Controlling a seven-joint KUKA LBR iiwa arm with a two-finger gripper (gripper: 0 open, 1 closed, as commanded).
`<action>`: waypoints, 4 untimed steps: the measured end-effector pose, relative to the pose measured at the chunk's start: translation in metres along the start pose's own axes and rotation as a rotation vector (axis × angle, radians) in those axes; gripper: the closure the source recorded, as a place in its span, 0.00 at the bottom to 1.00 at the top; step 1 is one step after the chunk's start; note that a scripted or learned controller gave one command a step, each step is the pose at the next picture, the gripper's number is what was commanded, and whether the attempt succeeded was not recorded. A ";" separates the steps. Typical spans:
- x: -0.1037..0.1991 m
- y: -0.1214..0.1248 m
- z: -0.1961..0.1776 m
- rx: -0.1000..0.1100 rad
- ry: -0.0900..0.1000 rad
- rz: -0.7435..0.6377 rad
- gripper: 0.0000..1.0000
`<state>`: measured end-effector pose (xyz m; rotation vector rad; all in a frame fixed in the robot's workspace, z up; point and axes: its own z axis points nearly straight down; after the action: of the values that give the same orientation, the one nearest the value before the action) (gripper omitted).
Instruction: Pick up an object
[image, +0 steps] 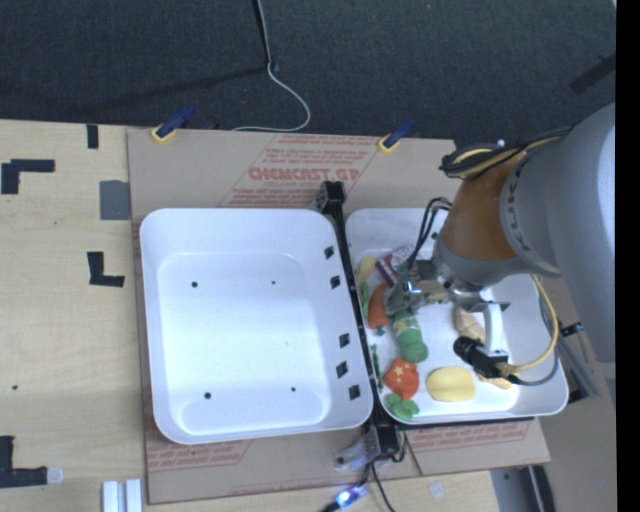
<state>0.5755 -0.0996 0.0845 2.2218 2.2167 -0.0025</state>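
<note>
The gripper (403, 293) sits low in the right bin (535, 400), right of centre frame, over the toys (405, 345) crowded along that bin's left wall. Its grip state is impossible to tell. The toys cluster there, so reaching that side makes sense.

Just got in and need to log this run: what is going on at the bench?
A grey robot arm with an orange band reaches in from the right over the right white bin, its gripper low among small toy-like items there: a yellow lemon-shaped piece, a red tomato-like piece and a green piece. Whether it holds anything cannot be told. The left white bin sits beside it.
</note>
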 end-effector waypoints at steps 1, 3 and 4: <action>-0.017 0.046 0.000 0.000 0.003 -0.004 1.00; 0.105 0.096 -0.105 -0.008 0.006 -0.014 1.00; 0.162 0.070 -0.155 -0.002 0.007 -0.011 1.00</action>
<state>0.6457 0.0625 0.2391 2.2125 2.2309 0.0066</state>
